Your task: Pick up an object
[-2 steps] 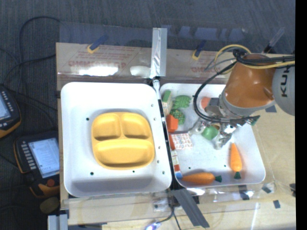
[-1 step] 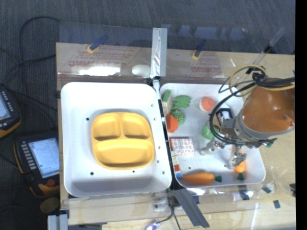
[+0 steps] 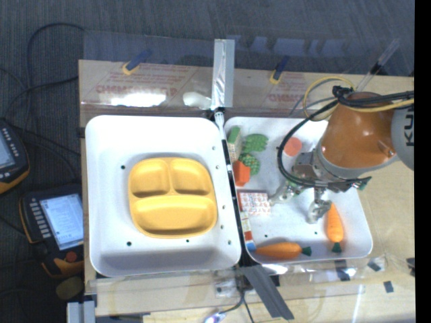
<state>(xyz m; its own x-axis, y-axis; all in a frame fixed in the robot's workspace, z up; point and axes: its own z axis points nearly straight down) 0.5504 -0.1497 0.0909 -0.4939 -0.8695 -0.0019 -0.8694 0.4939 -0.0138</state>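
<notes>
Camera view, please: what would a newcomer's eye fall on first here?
Probably the yellow divided tray, sitting alone in the middle of the left bin. Next, the arm's orange band looming over the right bin, with the gripper hanging above the bin floor. Two orange toy carrots lie near that bin's front edge.

light: bright, even overhead | glare: plastic sheet (image 3: 138,98) behind bins | shadows: soft | focus: slightly soft
</notes>
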